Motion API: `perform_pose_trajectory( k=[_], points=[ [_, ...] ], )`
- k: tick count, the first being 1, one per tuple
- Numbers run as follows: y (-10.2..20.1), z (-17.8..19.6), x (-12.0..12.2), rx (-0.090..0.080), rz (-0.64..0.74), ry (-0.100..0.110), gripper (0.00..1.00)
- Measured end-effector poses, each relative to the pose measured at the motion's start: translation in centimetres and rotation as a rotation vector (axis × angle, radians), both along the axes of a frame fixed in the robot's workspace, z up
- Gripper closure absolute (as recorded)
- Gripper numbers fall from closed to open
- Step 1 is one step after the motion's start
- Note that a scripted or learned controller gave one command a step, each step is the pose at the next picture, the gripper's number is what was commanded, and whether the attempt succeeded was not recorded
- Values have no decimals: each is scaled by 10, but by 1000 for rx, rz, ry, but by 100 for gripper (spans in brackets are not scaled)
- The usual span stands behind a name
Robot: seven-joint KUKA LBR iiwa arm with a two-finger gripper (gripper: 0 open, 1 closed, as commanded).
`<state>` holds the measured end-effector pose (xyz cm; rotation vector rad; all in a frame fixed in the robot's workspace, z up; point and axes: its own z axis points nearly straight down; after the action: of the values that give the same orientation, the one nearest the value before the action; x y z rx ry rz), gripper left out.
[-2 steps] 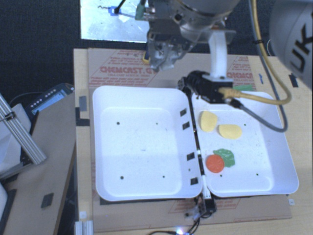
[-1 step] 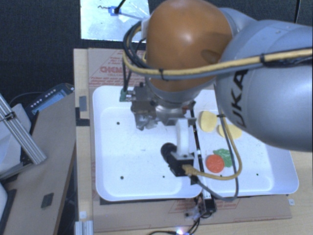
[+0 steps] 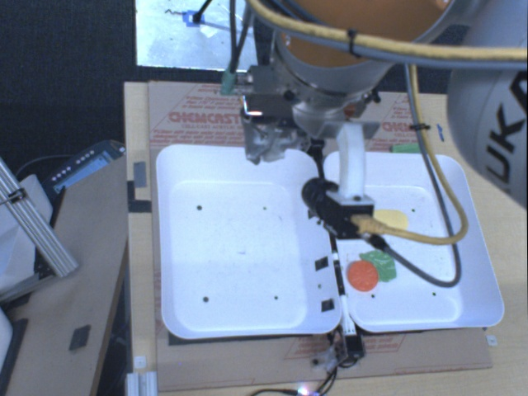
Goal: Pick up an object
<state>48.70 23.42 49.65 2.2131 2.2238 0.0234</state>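
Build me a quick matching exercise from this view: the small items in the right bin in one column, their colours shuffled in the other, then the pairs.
Column one:
1. round flat piece near the divider
2. crumpled piece touching the round one, on its upper right
3. flat piece further back in the right bin, by the yellow cable

Column two:
A. yellow
B. orange-red
C. green

Pairs: 1-B, 2-C, 3-A.
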Motion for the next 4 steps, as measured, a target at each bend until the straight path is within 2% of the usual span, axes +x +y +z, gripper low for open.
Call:
perform_pose_trajectory(
  k=[1, 2, 3, 4],
  points=[
    [0, 41, 12, -4, 0, 7, 100],
    [0, 39, 12, -6, 1, 12, 0],
    [1, 50, 12, -4, 6, 10, 100],
    [1, 50, 12, -5, 7, 11, 0]
  ],
)
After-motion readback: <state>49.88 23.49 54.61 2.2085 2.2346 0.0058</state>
